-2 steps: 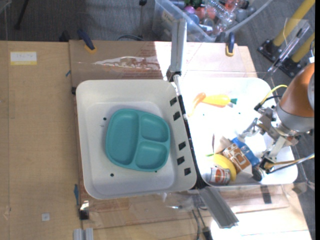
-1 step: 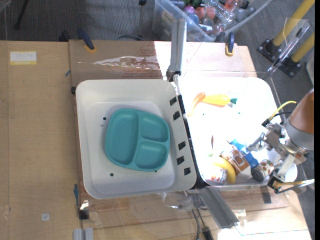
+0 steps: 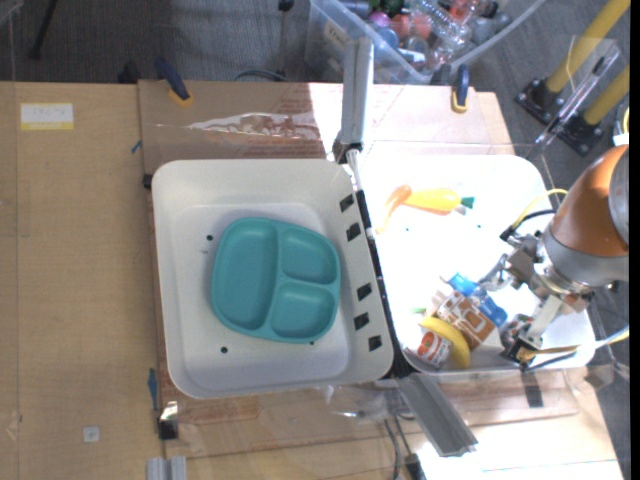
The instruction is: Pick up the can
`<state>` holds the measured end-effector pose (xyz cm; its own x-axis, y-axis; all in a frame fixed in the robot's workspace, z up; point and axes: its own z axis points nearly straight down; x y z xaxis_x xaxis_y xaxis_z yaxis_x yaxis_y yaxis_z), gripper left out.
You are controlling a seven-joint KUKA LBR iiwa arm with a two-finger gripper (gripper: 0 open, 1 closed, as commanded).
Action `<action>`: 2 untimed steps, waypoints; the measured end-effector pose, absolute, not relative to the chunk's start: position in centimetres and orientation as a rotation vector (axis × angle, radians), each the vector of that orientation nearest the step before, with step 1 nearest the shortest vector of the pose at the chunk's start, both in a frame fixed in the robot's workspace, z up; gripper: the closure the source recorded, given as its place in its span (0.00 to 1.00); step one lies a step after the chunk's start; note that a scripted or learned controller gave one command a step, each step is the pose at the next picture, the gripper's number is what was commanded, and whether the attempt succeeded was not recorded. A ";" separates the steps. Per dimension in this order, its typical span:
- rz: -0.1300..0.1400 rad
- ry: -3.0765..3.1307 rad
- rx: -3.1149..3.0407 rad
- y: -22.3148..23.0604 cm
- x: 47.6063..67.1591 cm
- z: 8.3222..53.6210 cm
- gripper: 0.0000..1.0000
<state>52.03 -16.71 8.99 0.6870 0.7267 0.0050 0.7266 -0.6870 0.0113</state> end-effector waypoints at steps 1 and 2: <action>0.002 1.412 2.805 -19.0 66.3 12.9 0.00; 0.029 1.486 2.772 -19.6 59.8 9.3 0.00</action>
<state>59.81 -19.59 9.30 0.5536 0.8326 0.0183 0.8326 -0.5538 0.0055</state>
